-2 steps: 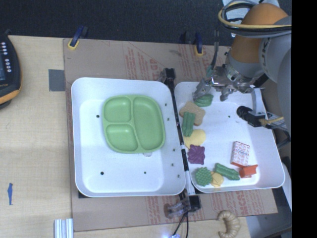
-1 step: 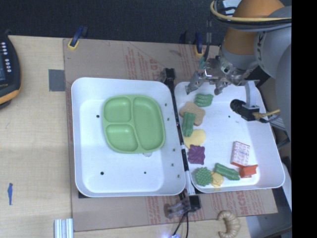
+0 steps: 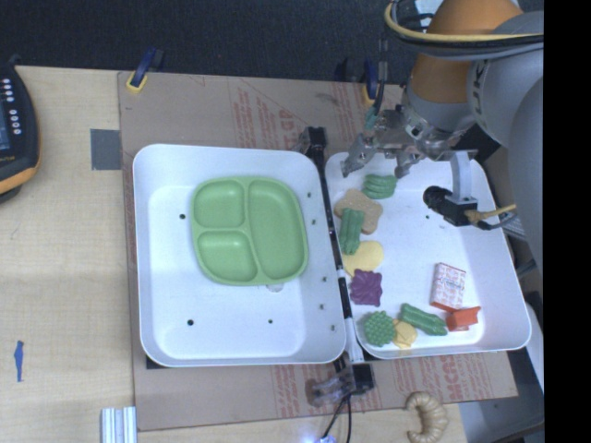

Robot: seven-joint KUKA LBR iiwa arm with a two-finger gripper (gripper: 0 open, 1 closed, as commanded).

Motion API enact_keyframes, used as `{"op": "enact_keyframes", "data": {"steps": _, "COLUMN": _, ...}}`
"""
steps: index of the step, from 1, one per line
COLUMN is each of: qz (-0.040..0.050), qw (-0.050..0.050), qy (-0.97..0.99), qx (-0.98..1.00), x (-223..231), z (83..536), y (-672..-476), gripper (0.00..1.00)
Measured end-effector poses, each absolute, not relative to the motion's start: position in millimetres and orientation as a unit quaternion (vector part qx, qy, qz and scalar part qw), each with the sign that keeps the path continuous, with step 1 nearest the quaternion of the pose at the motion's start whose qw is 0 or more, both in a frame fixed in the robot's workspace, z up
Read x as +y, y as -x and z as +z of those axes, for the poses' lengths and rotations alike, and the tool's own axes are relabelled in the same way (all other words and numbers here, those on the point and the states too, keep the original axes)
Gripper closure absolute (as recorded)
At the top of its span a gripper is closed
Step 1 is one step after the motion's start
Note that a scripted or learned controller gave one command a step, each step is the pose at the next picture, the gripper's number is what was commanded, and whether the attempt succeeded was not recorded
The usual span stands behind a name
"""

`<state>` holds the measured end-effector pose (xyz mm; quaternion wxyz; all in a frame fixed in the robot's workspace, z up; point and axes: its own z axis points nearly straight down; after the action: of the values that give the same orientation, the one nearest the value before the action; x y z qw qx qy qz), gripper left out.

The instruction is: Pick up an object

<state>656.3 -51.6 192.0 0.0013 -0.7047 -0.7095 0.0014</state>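
Desk: wooden desk [image 3: 65, 275], two white bins.
Claw: my claw [image 3: 383, 162] is spread apart above the green piece [image 3: 379, 187], holding nothing.
Reason: positioned to straddle it.

1. Two white bins: the left bin [image 3: 162, 247] and the right bin [image 3: 494, 266].
2. One green divided plate [image 3: 249, 231], in the left bin.
3. About ten small things in the right bin, right of the plate: four green pieces, two yellow, one tan, one purple, one orange, one red-and-white packet [image 3: 449, 285].
4. One gripper [image 3: 380, 158], above the right bin's far end.
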Motion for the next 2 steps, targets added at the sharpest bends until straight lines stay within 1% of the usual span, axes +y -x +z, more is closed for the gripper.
{"op": "enact_keyframes", "data": {"steps": 1, "qz": 0.0039, "qw": 0.005, "qy": 0.706, "qx": -0.708, "x": -24, "z": 210, "y": -546.4, "gripper": 0.00}}
{"op": "enact_keyframes", "data": {"steps": 2, "qz": 0.0002, "qw": -0.001, "qy": 0.707, "qx": -0.707, "x": -68, "z": 191, "y": -609.9, "gripper": 0.00}}
